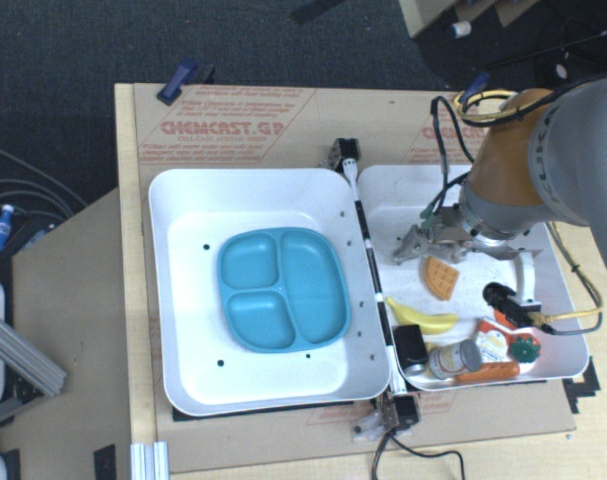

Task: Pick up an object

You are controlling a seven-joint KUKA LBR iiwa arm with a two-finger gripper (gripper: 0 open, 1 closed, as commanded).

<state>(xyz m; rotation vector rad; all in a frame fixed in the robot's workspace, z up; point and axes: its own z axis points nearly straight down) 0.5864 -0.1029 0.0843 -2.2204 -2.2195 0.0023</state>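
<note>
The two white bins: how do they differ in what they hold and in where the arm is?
The left bin holds one large thing, a blue divided plate, lying flat in its middle. The right bin holds several small things, among them a waffle and a banana, mostly toward its near edge. The arm hangs over the right bin, not the left. Both bins are shallow, white and side by side.

The worktop (283, 118), a tan board printed with red lettering, is being occupied by two shallow white bins. The left bin (173, 268) is being taken as the landmark: the right bin (403, 183) is being seated touching its right edge, and a small blue object (178, 81) is being left beyond its far side, at the board's edge.
</note>
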